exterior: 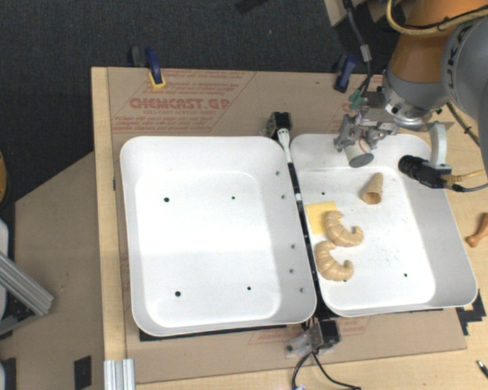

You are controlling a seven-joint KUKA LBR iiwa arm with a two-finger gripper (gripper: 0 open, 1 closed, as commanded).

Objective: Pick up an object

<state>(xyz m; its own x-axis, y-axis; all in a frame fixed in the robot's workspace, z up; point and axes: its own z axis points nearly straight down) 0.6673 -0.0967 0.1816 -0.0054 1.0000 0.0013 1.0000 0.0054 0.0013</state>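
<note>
my fingers (359,146): hanging over the far end of the right bin (439,275), near its back rim. from this slant i cannot tell whether they are spread or pressed together, and i see nothing between them.
my arm (439,31): it comes in from the right and bends down over the bin's far corner, so my wrist sits above the bin's floor, not above the objects.
cone piece (373,188): the nearest thing to me, lying on its side just in front of my fingers and apart from them. i judge it the easiest pick because it lies alone.
two curved pieces (339,249): lying close together mid-bin, one nearer the far end, one nearer the front. crowding could make a clean pinch harder.
yellow slab (319,215): flat on the floor against the bin's left wall, touching the upper curved piece. flat and low, so probably hard to get under.
left bin (146,161): beside the right one, their rims meeting along the middle.
surface (106,104): brown board that carries both bins.
task state: nothing lifted yet, as i read it.
</note>
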